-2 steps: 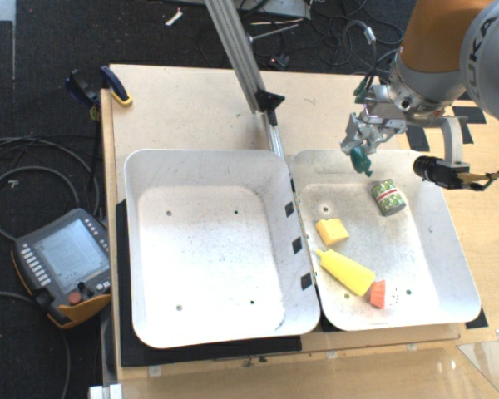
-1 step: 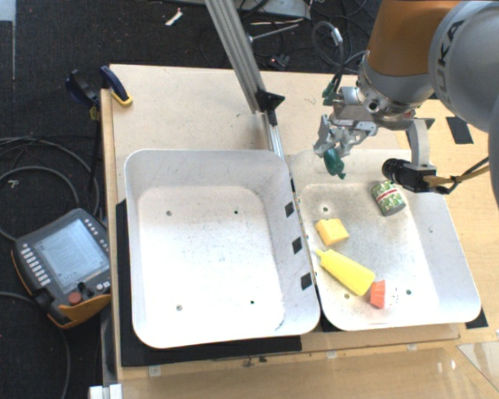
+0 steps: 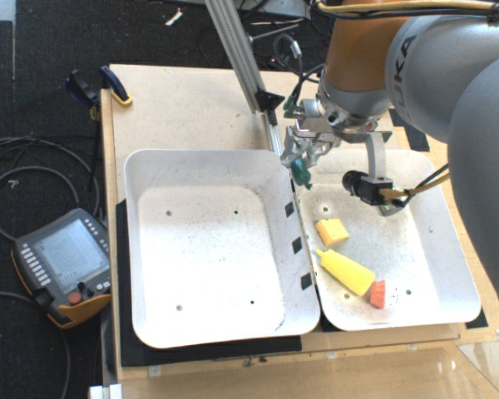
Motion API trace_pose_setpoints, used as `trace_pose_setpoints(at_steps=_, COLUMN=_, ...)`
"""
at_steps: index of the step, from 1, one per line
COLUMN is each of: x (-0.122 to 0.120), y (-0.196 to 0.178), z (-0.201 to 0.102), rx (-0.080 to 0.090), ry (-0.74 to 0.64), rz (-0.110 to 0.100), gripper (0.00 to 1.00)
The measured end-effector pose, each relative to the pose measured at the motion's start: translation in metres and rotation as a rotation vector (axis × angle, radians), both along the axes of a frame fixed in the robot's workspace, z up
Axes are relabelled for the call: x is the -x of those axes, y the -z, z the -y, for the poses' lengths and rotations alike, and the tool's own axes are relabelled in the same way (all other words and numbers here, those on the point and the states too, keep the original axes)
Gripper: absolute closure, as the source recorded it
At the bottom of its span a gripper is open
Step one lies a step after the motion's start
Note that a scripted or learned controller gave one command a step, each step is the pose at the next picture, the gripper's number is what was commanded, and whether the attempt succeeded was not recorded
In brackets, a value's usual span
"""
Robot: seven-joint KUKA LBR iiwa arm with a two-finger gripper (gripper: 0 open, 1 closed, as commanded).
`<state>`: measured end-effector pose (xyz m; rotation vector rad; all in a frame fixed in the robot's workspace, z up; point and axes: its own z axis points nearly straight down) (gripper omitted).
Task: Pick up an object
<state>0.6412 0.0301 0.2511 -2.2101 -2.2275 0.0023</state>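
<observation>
Centre frame, over the upper-left corner of the right shallow white bin (image 3: 424,248), the tool (image 3: 303,161) hangs with a small teal-green object (image 3: 301,174) at its tip, whether clamped, apart or together I cannot tell; probably the grasp-and-lift step, calling next for a straight, steady rise.

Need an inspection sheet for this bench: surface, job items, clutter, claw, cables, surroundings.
Surface: bench bears left bin and right bin, side by side.
Job's things: yellow block and red-capped yellow bottle lie in the right bin, near its left wall.
Clutter: blue-and-yellow clamp at the bench's far left corner.
Grippers: claw hangs over the right bin's far left corner; green bit at its tip, held or not unclear.
Cables: black cables looped on the floor, left.
Surroundings: teach pendant on the floor; aluminium rail slanting behind the bins.
</observation>
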Motion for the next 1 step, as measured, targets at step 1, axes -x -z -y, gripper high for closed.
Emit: trace_pose_setpoints(at_steps=1, x=0.0051, y=0.0183, z=-0.0591, rx=0.0, ry=-0.001, rz=0.0, gripper=1.0)
